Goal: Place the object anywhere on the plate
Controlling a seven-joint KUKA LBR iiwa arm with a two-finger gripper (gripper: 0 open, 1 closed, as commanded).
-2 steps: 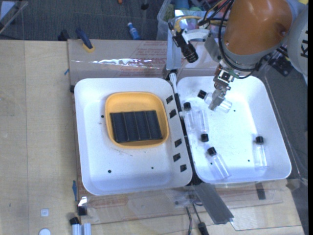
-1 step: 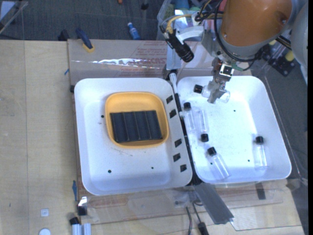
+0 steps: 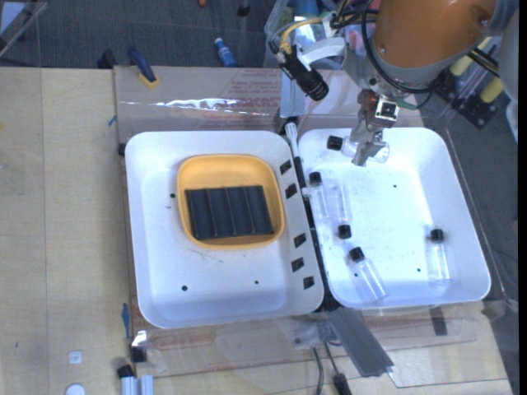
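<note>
Writing on cardboard (image 3: pixel 247 85) unreadable

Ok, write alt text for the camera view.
A yellow plate holding a ridged black block sits in the left bin. The right bin holds several clear black-capped vials, with the gripper hanging over its back edge.

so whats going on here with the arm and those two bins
A grey KUKA arm with an orange band hangs its gripper over the far end of the right white bin, where several clear plastic vials with black caps lie scattered. The left white bin holds a yellow squarish plate with a dark ridged rectangular block lying on it. No vial is on the plate yet.
</note>
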